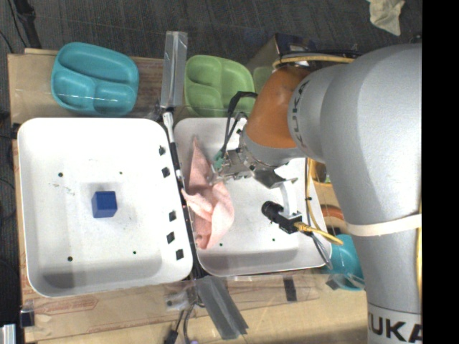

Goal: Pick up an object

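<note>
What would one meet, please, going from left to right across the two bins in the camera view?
blue cube → pink cloth → arm's orange band

Left bin mostly open, right bin crowded

The left bin point(43, 192) has one small blue block point(105, 203) near its middle, with bare floor on every side of it. In the right bin point(251, 262), a pink cloth point(211, 210) lies along the left wall and the grey arm point(344, 135) hangs over the far and right parts, leaving bare floor in the near middle. Black clips point(172, 217) stud the rims between the bins. A teal tray point(95, 77) and a green tray point(214, 84) sit just beyond the far rims.
</note>
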You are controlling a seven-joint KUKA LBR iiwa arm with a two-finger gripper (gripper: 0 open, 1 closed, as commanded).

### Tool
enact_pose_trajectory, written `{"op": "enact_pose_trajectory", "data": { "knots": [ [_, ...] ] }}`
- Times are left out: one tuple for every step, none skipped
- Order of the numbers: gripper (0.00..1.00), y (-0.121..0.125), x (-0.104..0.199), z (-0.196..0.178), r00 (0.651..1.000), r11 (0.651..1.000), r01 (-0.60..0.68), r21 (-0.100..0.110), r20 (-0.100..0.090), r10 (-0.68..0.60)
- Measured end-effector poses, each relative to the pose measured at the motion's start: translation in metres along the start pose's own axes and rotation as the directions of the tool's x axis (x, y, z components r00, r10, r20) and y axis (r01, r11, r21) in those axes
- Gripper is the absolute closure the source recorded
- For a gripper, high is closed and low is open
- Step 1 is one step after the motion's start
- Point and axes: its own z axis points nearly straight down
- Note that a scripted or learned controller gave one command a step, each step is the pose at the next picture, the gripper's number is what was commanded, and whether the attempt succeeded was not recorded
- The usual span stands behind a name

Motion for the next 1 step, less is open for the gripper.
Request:
{"op": "enact_pose_trajectory", "data": {
  "knots": [
    [1.00,0.0272,0.0257,-0.1176,0.995,0.995,-0.099,-0.002,-0.001,0.099]
  ]
}}
